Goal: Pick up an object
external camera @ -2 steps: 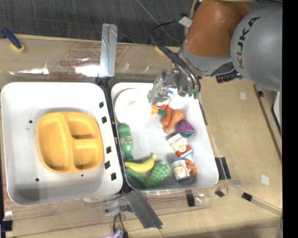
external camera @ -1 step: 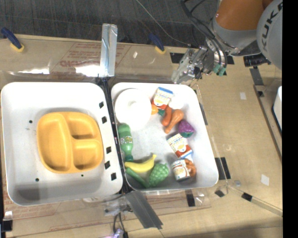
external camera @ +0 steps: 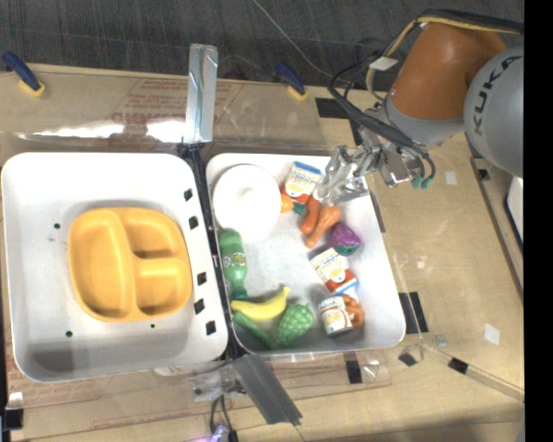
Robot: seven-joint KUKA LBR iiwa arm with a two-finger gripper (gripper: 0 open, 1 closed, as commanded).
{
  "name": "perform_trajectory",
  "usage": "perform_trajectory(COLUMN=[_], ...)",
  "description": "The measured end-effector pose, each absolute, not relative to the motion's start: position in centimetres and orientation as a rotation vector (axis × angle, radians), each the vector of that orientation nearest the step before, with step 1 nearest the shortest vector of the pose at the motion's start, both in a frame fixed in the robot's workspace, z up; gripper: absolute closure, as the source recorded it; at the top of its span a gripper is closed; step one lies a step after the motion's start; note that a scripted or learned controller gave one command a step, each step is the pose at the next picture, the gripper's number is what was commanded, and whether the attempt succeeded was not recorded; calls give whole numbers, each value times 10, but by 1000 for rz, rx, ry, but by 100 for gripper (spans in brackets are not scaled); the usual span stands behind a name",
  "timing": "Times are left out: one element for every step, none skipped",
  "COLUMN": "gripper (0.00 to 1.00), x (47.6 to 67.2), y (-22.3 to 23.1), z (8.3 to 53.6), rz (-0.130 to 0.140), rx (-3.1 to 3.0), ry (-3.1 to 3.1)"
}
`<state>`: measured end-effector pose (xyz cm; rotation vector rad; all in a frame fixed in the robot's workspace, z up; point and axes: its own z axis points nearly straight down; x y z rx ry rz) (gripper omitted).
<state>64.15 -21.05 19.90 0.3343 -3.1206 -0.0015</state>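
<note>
The gripper [external camera: 336, 180] is down over the upper right part of the right bin [external camera: 394, 295], its metal fingers hanging just above the orange carrot [external camera: 319, 222]. The carrot lies right below and a touch left of the fingertips, slanting down toward the middle of the bin. Whether those jaws stand apart or together, I cannot tell; the metal blurs together from up here, and nothing clearly sits between them.

Close by on the left, a small yogurt-style carton [external camera: 300, 180] sits beside the gripper, and next to that a white round lid or bowl [external camera: 246, 199] fills the bin's upper left. Just right of the carrot is a purple piece [external camera: 346, 238]. Lower down, another small carton [external camera: 330, 268], then a little can [external camera: 335, 315] near the bin's lower right. Along the left wall lies a green bottle [external camera: 232, 263], with a yellow banana [external camera: 261, 304] and a green bumpy fruit [external camera: 295, 321] at the bottom.

Over in the left bin [external camera: 29, 191], a yellow divided tray [external camera: 129, 263] lies alone in the middle.

The bins rest on a tan bench [external camera: 442, 247] with black tape marks, a strip of silver tape [external camera: 201, 95] at the top between the bins, blue clamps [external camera: 23, 74] along the upper edge and dark carpet beyond.
</note>
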Motion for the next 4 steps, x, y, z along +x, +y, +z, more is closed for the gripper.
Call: perform_trajectory(gripper=[100, 100, 100, 100], x=[659, 658, 615, 634], y=[-122, -187, -146, -184], z=[243, 313, 193, 305], rz=[1, 5, -3, 7], rx=[233, -90, -105, -84], ry=[-3139, -3147, -3133, -3152])
